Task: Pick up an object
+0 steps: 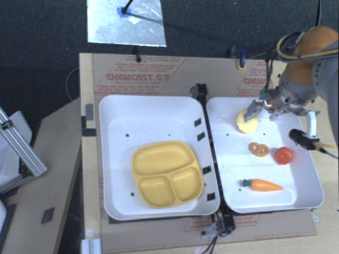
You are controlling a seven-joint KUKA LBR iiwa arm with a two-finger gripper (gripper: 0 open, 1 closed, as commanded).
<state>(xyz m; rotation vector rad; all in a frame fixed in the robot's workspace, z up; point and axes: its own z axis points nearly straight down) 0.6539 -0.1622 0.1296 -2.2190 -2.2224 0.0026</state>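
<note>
In the right bin (304,194) lie a pale yellow lemon-like fruit (246,124), a brown pretzel (259,150), a red tomato (284,155) and an orange carrot with a green top (263,184). My gripper (264,106) hangs over the far part of that bin, just right of and above the yellow fruit. One grey finger reaches down toward the fruit's upper edge. Nothing shows between the fingers.
The left bin (114,142) holds a yellow three-compartment plate (167,172). A black divider with clips (205,142) runs between the bins. A small black part (301,138) of the arm hangs over the right bin's right side. Cables trail at the back right.
</note>
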